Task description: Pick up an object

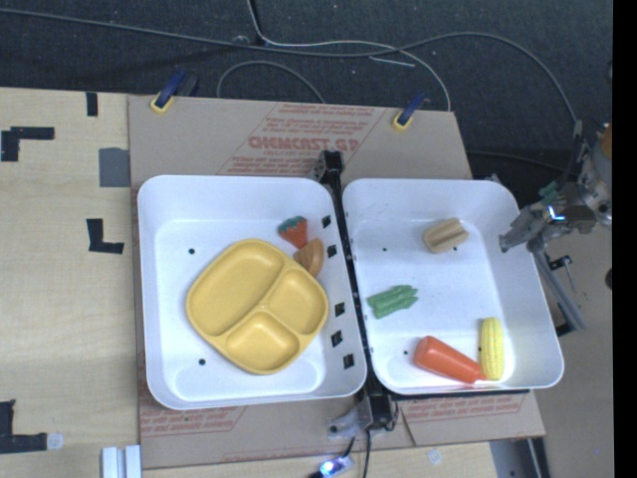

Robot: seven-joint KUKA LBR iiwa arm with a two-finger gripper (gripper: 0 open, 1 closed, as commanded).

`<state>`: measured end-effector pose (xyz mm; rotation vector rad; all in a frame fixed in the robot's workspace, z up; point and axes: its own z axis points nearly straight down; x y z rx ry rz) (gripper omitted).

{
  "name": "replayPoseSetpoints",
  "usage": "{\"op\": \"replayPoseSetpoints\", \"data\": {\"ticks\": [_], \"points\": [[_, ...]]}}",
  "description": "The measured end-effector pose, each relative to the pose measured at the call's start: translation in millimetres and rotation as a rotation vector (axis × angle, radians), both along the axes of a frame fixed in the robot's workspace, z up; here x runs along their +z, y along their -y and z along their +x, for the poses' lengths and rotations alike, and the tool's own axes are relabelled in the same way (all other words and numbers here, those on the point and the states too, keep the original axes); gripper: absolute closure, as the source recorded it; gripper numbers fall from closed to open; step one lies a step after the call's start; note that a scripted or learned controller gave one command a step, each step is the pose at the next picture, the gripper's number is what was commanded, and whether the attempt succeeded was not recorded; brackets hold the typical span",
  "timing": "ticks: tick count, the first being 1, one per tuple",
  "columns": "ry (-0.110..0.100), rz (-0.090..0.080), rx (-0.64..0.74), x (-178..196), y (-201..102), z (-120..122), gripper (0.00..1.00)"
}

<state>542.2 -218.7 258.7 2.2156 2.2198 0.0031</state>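
Observation:
The right bin [518, 297] holds a tan bread roll [444, 235] near its back, a green vegetable piece [392, 300] at its left side, and an orange carrot [448, 359] beside a yellow corn cob [491, 348] at the front. My gripper [535, 225] hangs at the far right, just beyond the right bin's outer rim, apart from all these objects. Nothing is seen held in it.
The left bin [159, 267] carries a yellow divided plate [257, 307], with a small red-orange toy [293, 230] and a brown one [312, 257] at its back right. Both bins rest on cardboard [299, 132]. Cables [299, 53] cross the dark floor behind.

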Motion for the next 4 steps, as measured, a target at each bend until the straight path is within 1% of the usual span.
{"op": "replayPoseSetpoints", "data": {"ticks": [1,2,3,4], "points": [[-0.006,0.004,0.005,-6,-63,5,1.0],[-0.006,0.004,0.004,-3,-111,3,1.0],[-0.006,0.004,0.006,0,-167,4,1.0],[-0.008,0.004,0.006,-8,-228,8,1.0]]}}
